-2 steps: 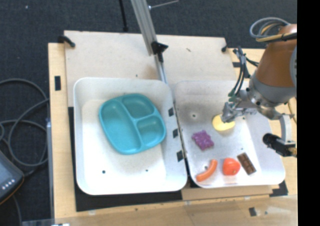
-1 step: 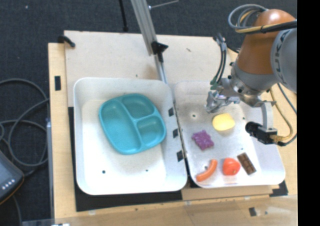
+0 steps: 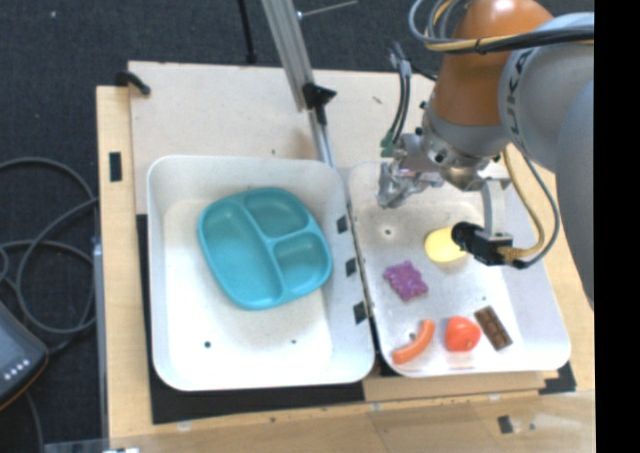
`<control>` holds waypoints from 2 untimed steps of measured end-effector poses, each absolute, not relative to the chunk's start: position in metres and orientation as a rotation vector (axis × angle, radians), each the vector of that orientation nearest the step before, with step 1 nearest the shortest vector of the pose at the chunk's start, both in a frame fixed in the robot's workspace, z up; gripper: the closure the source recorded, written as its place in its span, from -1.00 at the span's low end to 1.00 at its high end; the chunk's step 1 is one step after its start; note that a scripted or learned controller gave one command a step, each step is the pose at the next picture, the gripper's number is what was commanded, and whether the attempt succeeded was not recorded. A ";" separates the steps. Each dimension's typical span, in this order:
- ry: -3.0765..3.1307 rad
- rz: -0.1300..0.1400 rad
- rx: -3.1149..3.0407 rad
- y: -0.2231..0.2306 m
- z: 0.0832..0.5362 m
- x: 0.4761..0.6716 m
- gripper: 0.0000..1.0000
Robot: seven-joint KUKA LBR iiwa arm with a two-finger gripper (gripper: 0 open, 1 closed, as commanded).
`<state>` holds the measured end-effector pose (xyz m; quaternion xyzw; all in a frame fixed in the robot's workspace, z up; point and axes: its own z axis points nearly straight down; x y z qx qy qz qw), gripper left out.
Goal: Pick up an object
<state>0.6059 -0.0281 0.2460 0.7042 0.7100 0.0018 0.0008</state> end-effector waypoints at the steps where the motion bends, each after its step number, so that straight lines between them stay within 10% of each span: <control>1: 2.229 0.005 2.212 0.022 0.255 0.624 1.00; 2: 2.226 0.001 2.214 0.061 0.241 0.645 1.00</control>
